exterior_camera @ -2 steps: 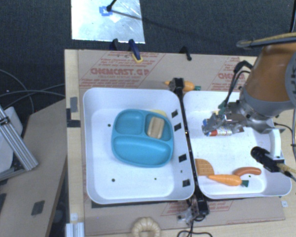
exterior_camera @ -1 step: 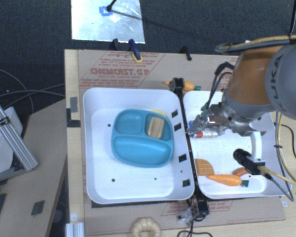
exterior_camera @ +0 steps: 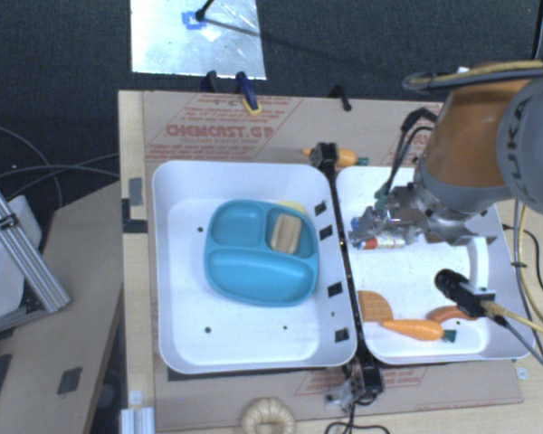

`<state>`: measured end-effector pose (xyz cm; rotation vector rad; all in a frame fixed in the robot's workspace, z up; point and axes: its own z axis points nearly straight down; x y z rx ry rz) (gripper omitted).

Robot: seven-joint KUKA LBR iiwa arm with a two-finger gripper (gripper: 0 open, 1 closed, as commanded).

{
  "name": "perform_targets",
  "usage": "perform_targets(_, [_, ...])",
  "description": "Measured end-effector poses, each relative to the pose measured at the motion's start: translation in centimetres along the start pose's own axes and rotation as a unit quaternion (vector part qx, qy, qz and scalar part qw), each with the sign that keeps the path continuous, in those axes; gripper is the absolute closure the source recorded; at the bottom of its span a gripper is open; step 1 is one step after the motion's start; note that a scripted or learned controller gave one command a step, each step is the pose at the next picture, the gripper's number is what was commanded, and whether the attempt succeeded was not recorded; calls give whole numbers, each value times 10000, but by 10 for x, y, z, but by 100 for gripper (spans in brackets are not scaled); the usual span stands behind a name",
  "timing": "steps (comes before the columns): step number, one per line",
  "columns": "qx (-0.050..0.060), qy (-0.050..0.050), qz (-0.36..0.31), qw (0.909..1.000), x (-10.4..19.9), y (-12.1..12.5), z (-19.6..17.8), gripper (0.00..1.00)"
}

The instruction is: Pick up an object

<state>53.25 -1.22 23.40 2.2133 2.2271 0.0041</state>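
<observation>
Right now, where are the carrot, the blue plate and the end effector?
carrot (exterior_camera: 414, 330): camera view, middle of its orange body.
blue plate (exterior_camera: 253, 277): camera view, bare floor of its large compartment.
end effector (exterior_camera: 369, 227): camera view, between its fingertips.

Two white bins (exterior_camera: 176, 242), one blue plate (exterior_camera: 244, 274) (divided), one carrot (exterior_camera: 414, 329).

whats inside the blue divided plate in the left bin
The blue divided plate holds one tan, bread-like block in its upper right compartment. The other compartments show bare blue. A pale yellowish thing peeks out past the plate's far rim, mostly covered, so I cannot identify it.
</observation>
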Motion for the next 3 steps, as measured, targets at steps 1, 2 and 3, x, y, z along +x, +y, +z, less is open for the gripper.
perform_targets(1, [10, 1, -5, 10000, 3, -3, 0, 100])
perform_targets(2, [20, -4, 24, 10000, 3, 0, 19, 100])
perform_targets(3, [3, 1, 3, 10000, 9, -5, 3, 100])
